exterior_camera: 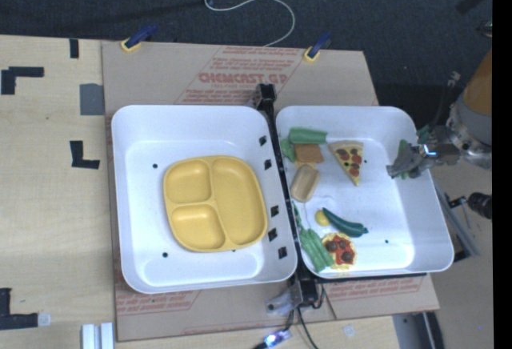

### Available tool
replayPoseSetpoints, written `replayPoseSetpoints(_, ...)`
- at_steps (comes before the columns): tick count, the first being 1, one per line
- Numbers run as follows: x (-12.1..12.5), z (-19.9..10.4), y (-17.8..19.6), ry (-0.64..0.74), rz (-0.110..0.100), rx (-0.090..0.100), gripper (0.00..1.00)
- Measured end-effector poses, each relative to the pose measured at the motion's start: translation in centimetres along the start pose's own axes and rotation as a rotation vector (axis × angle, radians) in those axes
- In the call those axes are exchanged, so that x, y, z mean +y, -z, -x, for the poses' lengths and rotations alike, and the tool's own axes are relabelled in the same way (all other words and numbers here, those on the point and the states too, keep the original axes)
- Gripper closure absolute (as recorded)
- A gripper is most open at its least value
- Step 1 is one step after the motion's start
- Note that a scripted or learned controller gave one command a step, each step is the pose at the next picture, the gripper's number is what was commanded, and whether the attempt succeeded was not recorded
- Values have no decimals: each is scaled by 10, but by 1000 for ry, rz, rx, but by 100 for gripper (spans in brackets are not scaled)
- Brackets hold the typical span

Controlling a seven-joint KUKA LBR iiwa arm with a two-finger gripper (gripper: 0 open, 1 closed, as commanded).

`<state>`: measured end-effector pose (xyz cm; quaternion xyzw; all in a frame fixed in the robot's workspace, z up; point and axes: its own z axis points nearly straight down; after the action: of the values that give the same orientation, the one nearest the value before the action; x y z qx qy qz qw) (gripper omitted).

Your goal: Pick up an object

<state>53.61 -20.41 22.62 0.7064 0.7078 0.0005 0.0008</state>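
Lettering in red on the brown cardboard sheet (232,79) under the bins reads roughly "CHEMCAST GP", upside down from this angle; smaller lines beneath it are too blurred to read. Blue-and-yellow clamps (140,37) pin the sheet's far corners to the worktop (48,179), which carries black tape marks.

Left white shallow bin (132,179) holds a yellow three-compartment plastic plate (214,202), centred, open floor all round it.

Right white shallow bin (416,243) has its toys bunched along the left side:
- green bean-like piece (308,134) at the far left corner
- brown bread-like block (308,153) just beside it
- triangular pizza slice toy (349,161) near centre
- tan oblong piece (304,182)
- small yellow piece (322,218) touching a dark green pepper-like piece (346,223)
- red-and-yellow round toy (340,250) and a green pod (313,250) by the near left wall

Right half of that bin's floor is open.

Tool (406,163) sits at the right bin's right wall, well apart from the toys. Something green shows at its tip; can't tell whether it's gripped, or how far the tool is spread.
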Motion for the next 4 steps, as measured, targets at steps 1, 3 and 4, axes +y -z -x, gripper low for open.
replayPoseSetpoints(1, 3, -58, 9, 5, -2, 2, 100)
replayPoseSetpoints(3, -2, -162, 8, 5, -3, 2, 100)
replayPoseSetpoints(4, 0, -219, 11, 6, -4, 2, 100)
